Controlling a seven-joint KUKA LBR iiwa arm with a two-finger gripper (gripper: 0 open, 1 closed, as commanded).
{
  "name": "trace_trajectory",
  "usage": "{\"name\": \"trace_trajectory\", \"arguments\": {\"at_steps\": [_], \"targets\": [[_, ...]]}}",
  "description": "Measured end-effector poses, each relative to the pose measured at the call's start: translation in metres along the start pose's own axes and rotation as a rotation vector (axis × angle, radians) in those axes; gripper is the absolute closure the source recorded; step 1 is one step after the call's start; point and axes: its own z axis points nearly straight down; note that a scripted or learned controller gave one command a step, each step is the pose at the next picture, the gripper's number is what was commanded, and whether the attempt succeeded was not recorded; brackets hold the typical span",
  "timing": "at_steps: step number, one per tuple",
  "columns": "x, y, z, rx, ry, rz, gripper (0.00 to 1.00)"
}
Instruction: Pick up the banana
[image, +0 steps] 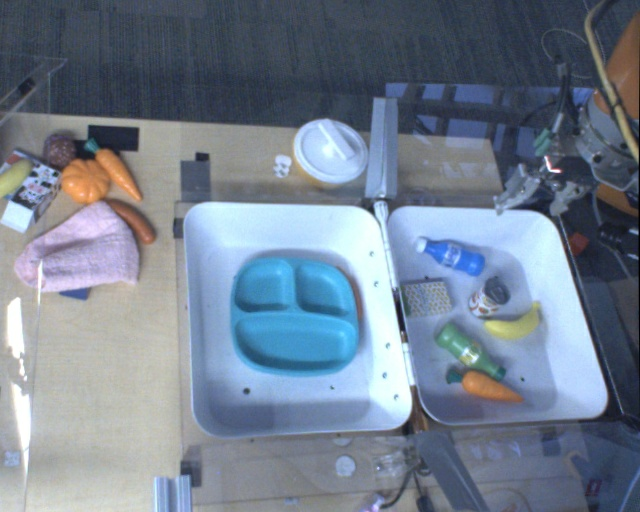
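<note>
Hovering over right bin (575, 330) far corner, gripper (533, 192) spread open, holding nothing; banana (513, 323) lying beside small can (490, 296).

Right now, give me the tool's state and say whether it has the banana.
Tool: open, holding nothing, above the far rim of the right bin.
Banana: lying in the right bin, not gripped.
</note>
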Motion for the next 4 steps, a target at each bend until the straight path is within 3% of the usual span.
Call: {"name": "trace_trajectory", "arguments": {"at_steps": [1,2,3,4], "targets": [[0.000,-0.070,0.125,0.003,0.001,0.136,0.00],[-0.035,-0.081,0.189,-0.003,0.001,0.160,0.00],[-0.041,-0.115,0.193,-0.013,0.004,-0.015,0.00],[-0.046,-0.145,0.192,-0.016,0.009,-0.071,0.00]]}}
